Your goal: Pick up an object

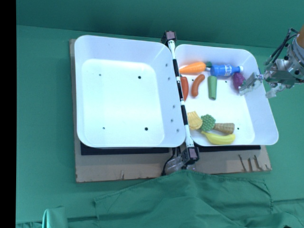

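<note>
The right bin (260,112) holds several toy foods: an orange carrot (192,68), a blue bottle (226,70), purple grapes (237,80), a green cucumber (212,87), two red sausages (197,85), a yellow banana (219,138), a broccoli piece (207,122) and an ice-cream cone (224,127). My gripper (260,85) hangs over the bin's right rim, just right of the grapes. Its fingers are spread apart, with nothing between them.
The left bin (88,51) sits beside the right one, joined by a black-and-white divider (178,87). Both rest on a cardboard sheet (118,174) on green cloth. A fold of cloth (190,198) lies in front.
</note>
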`<control>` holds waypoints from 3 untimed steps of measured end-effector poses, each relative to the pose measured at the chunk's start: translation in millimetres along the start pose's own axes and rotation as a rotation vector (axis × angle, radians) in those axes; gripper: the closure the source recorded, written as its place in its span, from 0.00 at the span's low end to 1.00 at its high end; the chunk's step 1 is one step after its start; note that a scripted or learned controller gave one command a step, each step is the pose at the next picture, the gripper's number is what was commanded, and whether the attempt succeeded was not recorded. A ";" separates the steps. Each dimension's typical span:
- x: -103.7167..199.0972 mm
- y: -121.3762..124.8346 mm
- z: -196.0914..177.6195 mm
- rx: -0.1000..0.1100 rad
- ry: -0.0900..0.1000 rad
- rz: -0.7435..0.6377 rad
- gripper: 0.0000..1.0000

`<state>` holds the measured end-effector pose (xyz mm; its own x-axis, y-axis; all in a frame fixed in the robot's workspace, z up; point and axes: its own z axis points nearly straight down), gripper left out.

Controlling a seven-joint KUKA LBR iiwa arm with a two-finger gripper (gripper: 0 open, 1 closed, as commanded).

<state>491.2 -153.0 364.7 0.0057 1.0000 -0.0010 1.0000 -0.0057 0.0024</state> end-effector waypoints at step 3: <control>-27.1 86.3 -159.3 -0.010 -0.005 -0.004 1.00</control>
<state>576.9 -180.4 524.3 0.0014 1.0000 -0.0064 0.9999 -0.0013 0.0128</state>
